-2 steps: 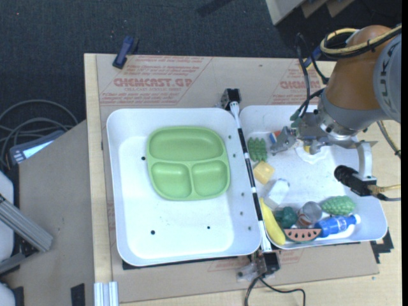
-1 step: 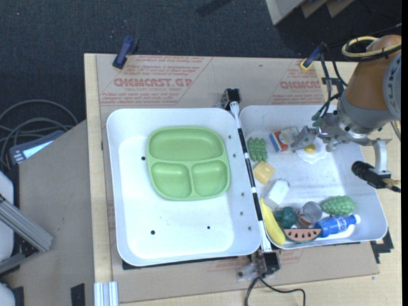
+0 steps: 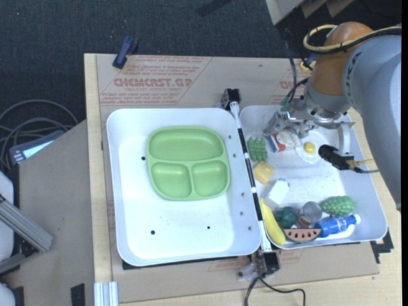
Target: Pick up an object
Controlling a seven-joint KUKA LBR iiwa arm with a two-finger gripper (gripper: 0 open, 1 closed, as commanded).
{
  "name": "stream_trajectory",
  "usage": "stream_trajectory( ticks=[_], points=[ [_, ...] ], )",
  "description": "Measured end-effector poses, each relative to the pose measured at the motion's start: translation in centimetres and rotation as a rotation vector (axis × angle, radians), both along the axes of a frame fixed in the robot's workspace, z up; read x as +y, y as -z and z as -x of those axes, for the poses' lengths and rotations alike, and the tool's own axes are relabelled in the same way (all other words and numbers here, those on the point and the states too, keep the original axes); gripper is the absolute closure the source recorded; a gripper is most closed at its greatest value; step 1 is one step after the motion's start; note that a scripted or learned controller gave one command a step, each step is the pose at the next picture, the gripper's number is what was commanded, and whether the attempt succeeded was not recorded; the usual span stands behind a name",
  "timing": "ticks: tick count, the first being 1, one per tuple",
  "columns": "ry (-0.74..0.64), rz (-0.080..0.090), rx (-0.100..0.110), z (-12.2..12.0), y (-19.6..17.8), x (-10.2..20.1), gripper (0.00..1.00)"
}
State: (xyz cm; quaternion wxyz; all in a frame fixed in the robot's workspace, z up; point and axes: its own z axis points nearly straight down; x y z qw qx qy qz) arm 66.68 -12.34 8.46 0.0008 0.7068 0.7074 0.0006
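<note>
My gripper (image 3: 288, 128) hangs low over the far part of the right bin (image 3: 366, 199), just beneath the arm's orange band. Directly below and left of it lies a small red, white and blue object (image 3: 276, 143); whether the two touch cannot be made out. A toy fried egg (image 3: 309, 149) lies just to the gripper's right. A green knobbly piece (image 3: 257, 149) and a yellow piece (image 3: 262, 171) rest by the bin's left wall. Nearer the front are a white block (image 3: 278, 190), a banana (image 3: 273, 225), a watermelon slice (image 3: 301, 235), a blue bottle (image 3: 335, 224) and a green bumpy fruit (image 3: 338, 204).
The left bin (image 3: 127, 209) holds a green divided plate (image 3: 189, 162). A silver can (image 3: 311, 210) and a teal object (image 3: 285, 217) crowd the right bin's front. A blue clip (image 3: 124, 51) lies on the bench's far left corner.
</note>
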Motion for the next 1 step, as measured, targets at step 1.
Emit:
stream_trajectory(
  ticks=[1],
  points=[
    [-0.001,0.002,-0.004,-0.08,-1.08,-0.04,1.0]
  ],
)
